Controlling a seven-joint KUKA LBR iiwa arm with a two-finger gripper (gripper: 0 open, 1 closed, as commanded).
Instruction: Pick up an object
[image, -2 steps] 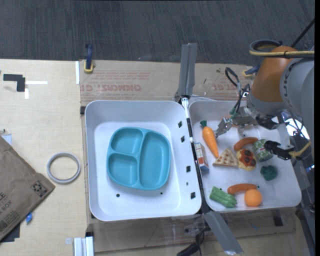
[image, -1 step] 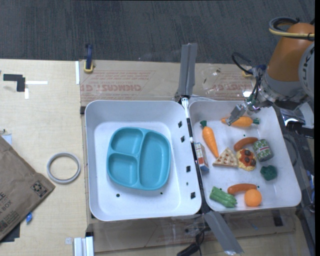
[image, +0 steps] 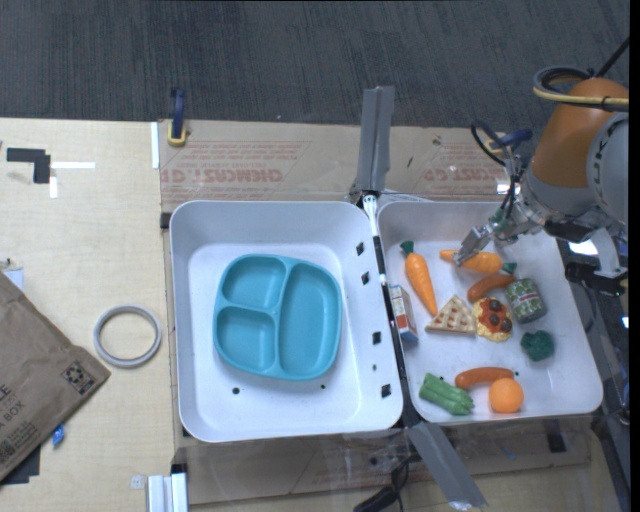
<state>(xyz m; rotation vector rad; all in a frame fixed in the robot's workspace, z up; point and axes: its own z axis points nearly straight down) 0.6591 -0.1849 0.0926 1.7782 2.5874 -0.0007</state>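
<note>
I see the gripper (image: 470, 250) low in the right white bin (image: 575, 400), its tips at the near end of a small orange carrot-shaped toy (image: 484, 263); I cannot tell how its jaws stand. Just beside lie a long orange carrot (image: 421, 283), a waffle wedge (image: 452, 317) and a pizza slice (image: 493, 317). A blue divided plastic plate (image: 278, 317) sits in the left white bin (image: 190, 330).

Two white bins side by side: left bin (image: 190, 300) holding a blue divided plate (image: 278, 317); right bin (image: 575, 330) scattered with toy food, including a carrot (image: 420, 282) and an orange (image: 507, 396). Gripper (image: 472, 247) low over an orange piece (image: 483, 263) near the back.
</note>
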